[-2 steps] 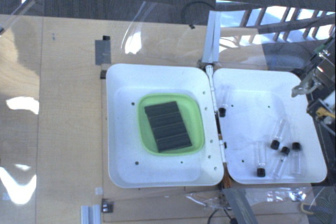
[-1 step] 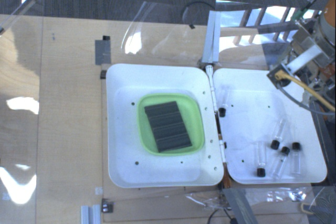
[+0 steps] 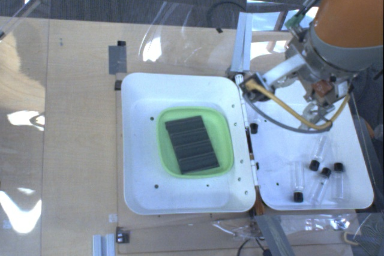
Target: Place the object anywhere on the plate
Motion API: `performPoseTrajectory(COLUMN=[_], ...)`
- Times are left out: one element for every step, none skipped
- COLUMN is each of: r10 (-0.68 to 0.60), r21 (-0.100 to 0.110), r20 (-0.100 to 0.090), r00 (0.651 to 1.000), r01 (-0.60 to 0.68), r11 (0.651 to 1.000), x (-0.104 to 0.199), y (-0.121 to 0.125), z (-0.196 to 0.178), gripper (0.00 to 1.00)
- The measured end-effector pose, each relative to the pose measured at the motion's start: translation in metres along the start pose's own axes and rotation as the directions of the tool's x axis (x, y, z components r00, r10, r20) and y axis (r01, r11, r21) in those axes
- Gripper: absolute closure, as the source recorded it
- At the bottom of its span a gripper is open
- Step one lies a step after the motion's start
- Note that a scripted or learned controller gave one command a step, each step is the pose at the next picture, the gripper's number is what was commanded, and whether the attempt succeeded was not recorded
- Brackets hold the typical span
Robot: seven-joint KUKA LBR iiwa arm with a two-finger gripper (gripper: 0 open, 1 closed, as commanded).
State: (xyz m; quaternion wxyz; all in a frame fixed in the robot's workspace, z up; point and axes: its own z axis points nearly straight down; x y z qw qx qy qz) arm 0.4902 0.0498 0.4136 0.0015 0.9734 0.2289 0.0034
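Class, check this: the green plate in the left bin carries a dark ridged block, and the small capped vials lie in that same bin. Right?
Not quite. The vials lie in the right bin, as the camera view shows. The green plate in the left bin does carry the dark ridged block.

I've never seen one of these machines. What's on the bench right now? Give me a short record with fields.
left bin: shallow, white, holds the plate
plate: green, square with rounded corners, near the bin's middle
dark slab: grey, ribbed, lying flat on the plate, slightly askew
right bin: white, holds small clear vials
vials: several, clear with black caps, lying loose near the bin's lower right
arm: orange and grey, above the right bin's upper part
gripper: over the right bin, cabling around it
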Motion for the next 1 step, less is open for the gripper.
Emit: performPoseTrajectory(r10=[0.094], r21=[0.002], r20=[0.007], r00=[0.996], r01=[-0.094], r11=[0.996], x=[0.0064], y=[-0.0168], z=[0.1006], gripper=[0.0])
